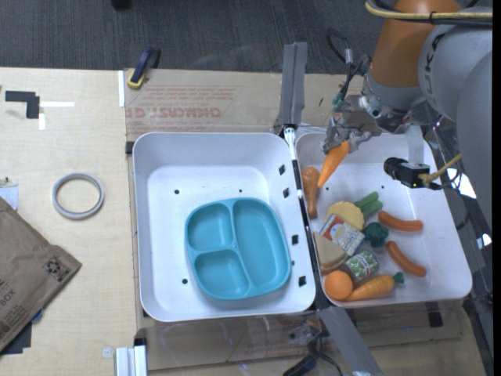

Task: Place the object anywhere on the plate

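My gripper is pinching 1 toy carrot by its top end, the tip hanging down toward the plate, which lies in the bin to its left. I judge it light, rigid, slick plastic, likely to swing.

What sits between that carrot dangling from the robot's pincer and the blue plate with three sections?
In the camera view, between the orange toy carrot in the pincer and the blue three-section plastic plate run the two white bins' adjoining walls, then bare white floor.
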